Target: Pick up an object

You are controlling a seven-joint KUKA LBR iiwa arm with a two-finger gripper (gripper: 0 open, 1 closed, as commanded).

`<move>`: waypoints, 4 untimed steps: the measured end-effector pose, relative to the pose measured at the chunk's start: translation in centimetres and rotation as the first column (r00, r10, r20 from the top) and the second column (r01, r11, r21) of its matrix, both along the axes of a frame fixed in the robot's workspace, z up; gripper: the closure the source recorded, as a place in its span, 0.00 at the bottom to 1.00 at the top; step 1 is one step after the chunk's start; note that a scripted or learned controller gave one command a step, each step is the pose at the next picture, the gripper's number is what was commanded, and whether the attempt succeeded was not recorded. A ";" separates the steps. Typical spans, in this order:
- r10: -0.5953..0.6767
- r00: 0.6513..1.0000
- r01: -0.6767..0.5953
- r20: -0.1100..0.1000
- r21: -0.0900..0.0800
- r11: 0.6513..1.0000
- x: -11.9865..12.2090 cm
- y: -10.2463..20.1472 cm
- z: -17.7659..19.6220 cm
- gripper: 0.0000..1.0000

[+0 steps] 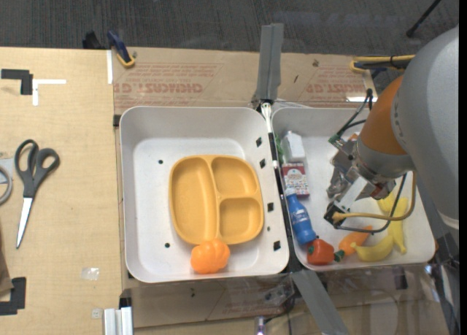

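Observation:
My gripper (340, 192) hangs low in the right bin (321, 123), over its middle. Just left of it a blue bottle (299, 219) lies along the bin's left wall. Behind the bottle there is a red and white carton (294, 178), and behind that a small white and green pack (293, 144). At the bin's front edge sit a red pepper (319, 252), an orange carrot (352, 243) and a yellow banana (389, 240). I see nothing between the fingers.
The left bin (139, 180) holds a yellow divided plate (215, 199) and an orange fruit (210, 256) at its front. Scissors (31, 173) lie on the bench at far left. A grey divider (271, 63) rises behind the two bins.

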State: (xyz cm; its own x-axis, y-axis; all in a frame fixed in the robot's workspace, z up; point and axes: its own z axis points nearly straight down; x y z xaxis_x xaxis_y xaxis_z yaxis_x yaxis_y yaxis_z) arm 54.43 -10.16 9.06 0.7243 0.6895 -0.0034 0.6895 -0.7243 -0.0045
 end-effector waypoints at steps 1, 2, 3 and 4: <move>0.187 0.982 -0.187 0.002 -0.002 0.982 1.1 -10.4 17.4 1.00; 0.143 0.990 -0.143 0.002 0.001 0.990 -5.8 -9.2 2.3 1.00; -0.206 0.979 0.206 0.001 0.000 0.979 -6.7 -1.4 0.0 1.00; -0.374 0.927 0.374 0.003 -0.002 0.927 4.5 -4.5 0.2 1.00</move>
State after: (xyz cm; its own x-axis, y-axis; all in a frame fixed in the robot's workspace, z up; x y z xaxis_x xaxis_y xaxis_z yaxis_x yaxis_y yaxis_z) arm 58.98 -14.69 9.22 0.9297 0.3683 -0.0026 0.3683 -0.9297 -0.0008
